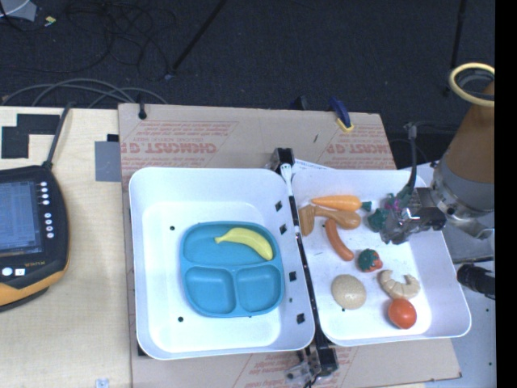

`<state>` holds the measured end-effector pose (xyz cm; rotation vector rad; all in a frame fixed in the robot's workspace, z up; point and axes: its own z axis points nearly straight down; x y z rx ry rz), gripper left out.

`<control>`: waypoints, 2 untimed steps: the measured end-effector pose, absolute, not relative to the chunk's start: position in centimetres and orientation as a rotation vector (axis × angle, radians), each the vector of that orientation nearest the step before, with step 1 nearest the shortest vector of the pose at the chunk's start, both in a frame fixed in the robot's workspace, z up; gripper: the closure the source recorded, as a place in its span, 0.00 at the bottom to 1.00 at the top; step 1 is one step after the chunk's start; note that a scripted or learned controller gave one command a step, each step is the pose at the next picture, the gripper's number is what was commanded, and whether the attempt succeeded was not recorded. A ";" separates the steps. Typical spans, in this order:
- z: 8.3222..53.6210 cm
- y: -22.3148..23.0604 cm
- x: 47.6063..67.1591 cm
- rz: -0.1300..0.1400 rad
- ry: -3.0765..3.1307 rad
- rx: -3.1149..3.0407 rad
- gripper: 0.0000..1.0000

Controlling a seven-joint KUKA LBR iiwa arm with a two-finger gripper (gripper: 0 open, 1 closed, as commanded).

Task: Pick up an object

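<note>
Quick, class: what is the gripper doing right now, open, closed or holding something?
Gripper: cannot be told; it sits low over the right bin, near the far edge.

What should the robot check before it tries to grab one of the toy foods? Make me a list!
1. Gripper is over the bin with the food: ok, it sits above the right bin, near its upper right part.
2. Fingers open and ready: cannot tell, they are too dark and small to read.
3. Nothing already held: cannot tell, for the same reason.
4. A target lies close by: ok, the green and red piece lies just below and left of the gripper.
5. Target has room around it: ok, it lies apart from the sausage and the tomato.
6. Banana out of the way: ok, it lies on the blue tray in the left bin.
</note>
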<state>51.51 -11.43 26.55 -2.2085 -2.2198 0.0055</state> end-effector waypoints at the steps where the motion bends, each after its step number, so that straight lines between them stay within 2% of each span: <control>1: 19.4 -0.2 50.2 0.007 -2.224 -2.201 1.00; 2: 31.3 -0.4 48.0 -0.009 -2.226 -2.222 1.00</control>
